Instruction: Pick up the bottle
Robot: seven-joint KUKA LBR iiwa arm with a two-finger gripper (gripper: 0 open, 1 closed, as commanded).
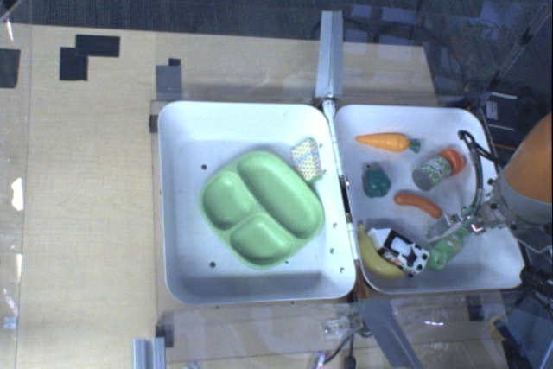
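The pincer [456,231] sits low at the green bottle [442,253]; its grip I cannot tell. This looks like the grasp step. Next, close and lift.

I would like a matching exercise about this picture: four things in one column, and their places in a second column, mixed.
Things:
1. carrot
2. banana
3. green divided plate
4. tool

Places:
A. left bin, middle
B. right bin, far edge
C. right bin, near right part
D. right bin, near left corner

Pairs: 1-B, 2-D, 3-A, 4-C
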